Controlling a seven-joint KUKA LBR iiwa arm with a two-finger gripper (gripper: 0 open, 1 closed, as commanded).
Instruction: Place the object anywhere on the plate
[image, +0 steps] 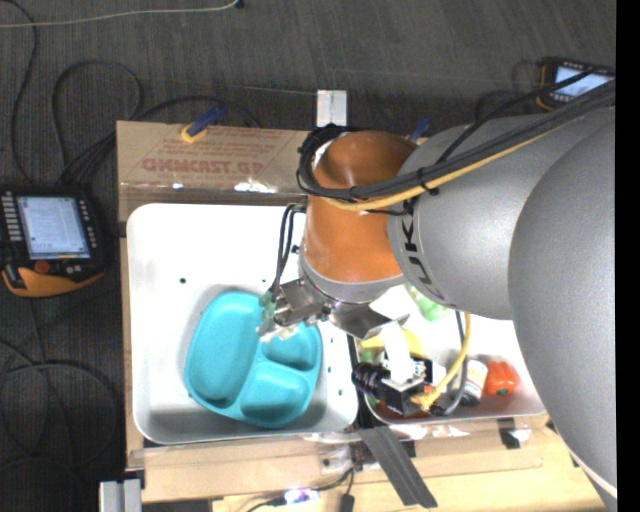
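Note:
A turquoise divided plate lies tilted in the left white bin, toward its front. My gripper hangs under the orange wrist band, over the plate's upper right rim. The arm's bulk hides most of the gripper from above. A small greenish speck shows at the gripper's left side, too small to identify. Loose objects lie in the right bin: a green piece, a yellow piece and an orange-red piece.
The grey arm covers most of the right bin and the view's right side. A cardboard sheet lies behind the left bin. A teach pendant sits on the floor at the left. Cables run around the wrist.

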